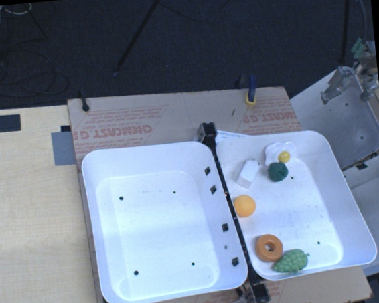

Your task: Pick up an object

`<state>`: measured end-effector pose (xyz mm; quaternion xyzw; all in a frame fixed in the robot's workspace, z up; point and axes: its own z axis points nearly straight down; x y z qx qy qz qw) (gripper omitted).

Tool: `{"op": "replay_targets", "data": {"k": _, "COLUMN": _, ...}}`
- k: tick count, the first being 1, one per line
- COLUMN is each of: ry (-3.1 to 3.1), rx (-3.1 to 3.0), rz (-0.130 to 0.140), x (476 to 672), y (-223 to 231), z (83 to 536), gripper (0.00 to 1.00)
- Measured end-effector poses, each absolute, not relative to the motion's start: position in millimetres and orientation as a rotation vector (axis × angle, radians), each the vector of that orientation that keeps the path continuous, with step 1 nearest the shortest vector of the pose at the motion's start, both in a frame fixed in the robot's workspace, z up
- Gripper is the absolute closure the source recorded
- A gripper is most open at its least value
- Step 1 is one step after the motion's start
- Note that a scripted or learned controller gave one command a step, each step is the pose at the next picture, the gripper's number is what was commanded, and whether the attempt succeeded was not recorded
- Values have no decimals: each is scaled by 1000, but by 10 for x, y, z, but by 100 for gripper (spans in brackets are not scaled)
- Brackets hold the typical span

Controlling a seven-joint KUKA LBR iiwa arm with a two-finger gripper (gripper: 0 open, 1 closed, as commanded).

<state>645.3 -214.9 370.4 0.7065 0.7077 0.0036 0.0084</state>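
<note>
The right bin (348,199) holds several small objects. A white block (248,171) lies near its back left. Beside it sit a white piece with a yellow dome (281,155) and a dark green ball (277,172), touching each other. An orange ball (244,206) rests close to the divider between the bins. At the front, an orange-brown ring (269,247) lies next to a green bunch of grapes (291,262).
The left bin (103,224) stands edge to edge with the right one on a brown board (146,122). A black strip (226,207) runs between them. A grey metal plate (354,113) sits off the right bin's back corner. A blue-yellow clamp (251,94) grips the board's far edge.
</note>
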Motion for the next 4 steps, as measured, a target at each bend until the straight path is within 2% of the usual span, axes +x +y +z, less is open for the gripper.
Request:
{"op": "replay_targets", "data": {"k": 1, "ry": 2233, "rx": 2232, "rz": -13, "x": 6402, "y": -2109, "z": 1401, "gripper": 0}}
{"op": "replay_targets", "data": {"k": 2, "ry": 2229, "rx": 2219, "rz": 0, "x": 6222, "y": -1752, "z": 857, "gripper": 0}}
{"op": "replay_targets", "data": {"k": 3, "ry": 2212, "rx": 2216, "rz": 4, "x": 6215, "y": -2163, "z": 2000, "gripper": 0}}
{"op": "replay_targets", "data": {"k": 4, "ry": 2229, "rx": 2233, "rz": -9, "x": 5498, "y": -2122, "z": 933, "gripper": 0}}
